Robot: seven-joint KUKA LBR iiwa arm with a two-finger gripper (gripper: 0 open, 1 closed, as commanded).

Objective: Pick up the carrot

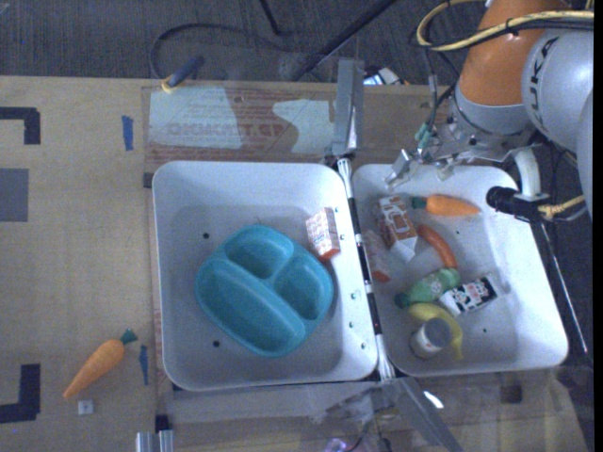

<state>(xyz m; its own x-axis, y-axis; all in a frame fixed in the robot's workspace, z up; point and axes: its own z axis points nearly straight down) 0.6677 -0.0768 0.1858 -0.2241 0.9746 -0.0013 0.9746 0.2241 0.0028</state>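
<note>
A toy carrot (452,206), orange with a green top pointing left, lies in the far part of the right bin (537,290). A second carrot (94,366) lies on the bench outside the bins, at the front left. My gripper (429,164) hangs over the far edge of the right bin, just above and slightly left of the first carrot. Its fingers (402,169) are spread open with nothing between them.
The right bin also holds a small carton (398,222), an orange sausage-like piece (437,246), a green bottle (430,283), a black-and-white carton (469,295), a banana (441,316) and a can (429,339). In the left bin (179,205) lie a blue divided plate (266,290) and a red-white box (323,234).
</note>
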